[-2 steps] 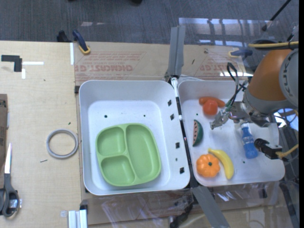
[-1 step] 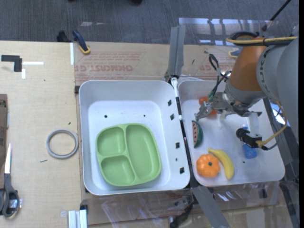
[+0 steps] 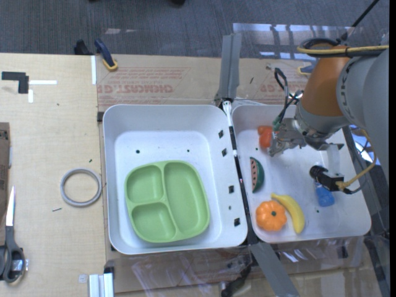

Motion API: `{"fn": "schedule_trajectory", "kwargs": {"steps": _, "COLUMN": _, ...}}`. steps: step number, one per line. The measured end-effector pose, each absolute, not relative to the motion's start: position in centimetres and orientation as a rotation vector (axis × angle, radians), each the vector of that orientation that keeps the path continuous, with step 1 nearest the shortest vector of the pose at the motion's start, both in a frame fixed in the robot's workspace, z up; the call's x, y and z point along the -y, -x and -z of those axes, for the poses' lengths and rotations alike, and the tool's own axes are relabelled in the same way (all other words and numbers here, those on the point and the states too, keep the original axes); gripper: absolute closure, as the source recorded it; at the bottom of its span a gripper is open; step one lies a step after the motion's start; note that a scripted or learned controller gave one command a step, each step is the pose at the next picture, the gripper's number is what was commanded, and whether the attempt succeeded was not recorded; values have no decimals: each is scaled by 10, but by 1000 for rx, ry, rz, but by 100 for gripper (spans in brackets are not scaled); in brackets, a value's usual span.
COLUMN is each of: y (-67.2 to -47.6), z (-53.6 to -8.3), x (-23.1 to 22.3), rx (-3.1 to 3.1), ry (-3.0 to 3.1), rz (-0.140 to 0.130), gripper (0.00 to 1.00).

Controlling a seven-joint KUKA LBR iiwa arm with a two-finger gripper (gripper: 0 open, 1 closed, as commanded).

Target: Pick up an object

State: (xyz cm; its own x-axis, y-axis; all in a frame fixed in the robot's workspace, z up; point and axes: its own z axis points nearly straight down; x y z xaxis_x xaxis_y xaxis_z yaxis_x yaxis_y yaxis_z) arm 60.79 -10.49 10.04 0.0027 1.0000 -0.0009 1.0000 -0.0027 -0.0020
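Approach step, by my reading: small orange-red object (image 3: 265, 137) sits touching the pincer's (image 3: 276, 146) left, in the right bin (image 3: 346, 228); cannot tell its opening or any hold; next move needs fingers astride it.

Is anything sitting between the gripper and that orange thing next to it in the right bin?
Nothing visible does. The gripper hangs right beside the small orange object in the right bin, no toy between them. The watermelon slice lies nearer the camera, off that line.
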Motion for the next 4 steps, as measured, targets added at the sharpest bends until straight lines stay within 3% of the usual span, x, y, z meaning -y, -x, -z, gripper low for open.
{"fn": "schedule_trajectory", "kwargs": {"steps": 1, "y": -608, "z": -101, "x": 105, "rx": 2218, "ry": 2224, "rz": -3, "gripper": 0}}
{"fn": "schedule_trajectory", "kwargs": {"steps": 2, "y": -608, "z": -109, "x": 106, "rx": 2215, "ry": 2226, "rz": -5, "gripper": 100}}
{"fn": "schedule_trajectory", "kwargs": {"steps": 3, "y": -608, "z": -109, "x": 106, "rx": 2215, "ry": 2226, "rz": -5, "gripper": 0}}
{"fn": "schedule_trajectory", "kwargs": {"steps": 4, "y": -608, "z": -118, "x": 107, "rx": 2212, "ry": 2229, "rz": -6, "gripper": 100}}
